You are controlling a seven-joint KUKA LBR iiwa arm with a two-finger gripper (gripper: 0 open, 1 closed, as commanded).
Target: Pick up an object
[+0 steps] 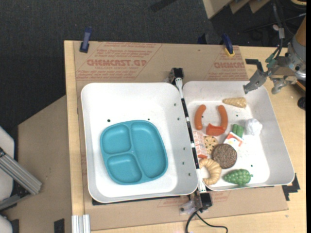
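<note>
The right bin (277, 144) holds several toy foods: a tan wedge (234, 102), two orange sausages (199, 116) (223, 113), a red piece (216, 129), a brown patty (224, 155), a croissant (211, 171) and a bumpy green piece (238, 177). My gripper (265, 85) hovers over the bin's far right corner, just right of the tan wedge. It is open, with nothing between its fingers.
The left bin (97, 101) holds a teal divided plate (133, 151). A white crumpled piece (252, 126), a small green block (237, 130), a cracker (210, 142) and an orange-and-white box (233, 140) crowd the right bin's middle. Blue clamps (86, 39) (227, 45) grip the board's far edge.
</note>
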